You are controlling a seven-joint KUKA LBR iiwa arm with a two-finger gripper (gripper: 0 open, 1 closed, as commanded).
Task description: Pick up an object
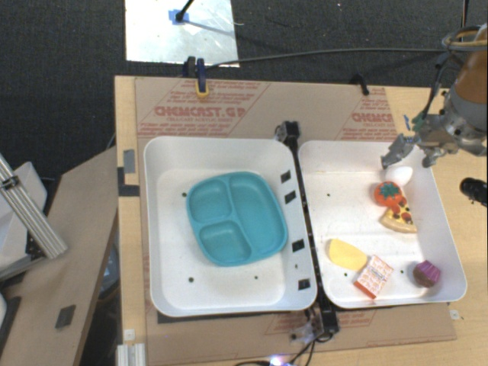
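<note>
The gripper (415, 152) is being held open and empty above a white egg (398, 175), a tomato (389, 194) lying just beside.

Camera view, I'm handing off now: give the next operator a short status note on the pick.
End effector: open, holding nothing, poised over the far edge of the right bin, beside the white egg-like piece.
Right bin items: orange-red toy, pizza slice, yellow piece, small red-and-white packet, purple item.
Left bin: teal divided plate.
Done: arm is positioned over the right bin.
Left: descend, close on one object, lift it.
</note>
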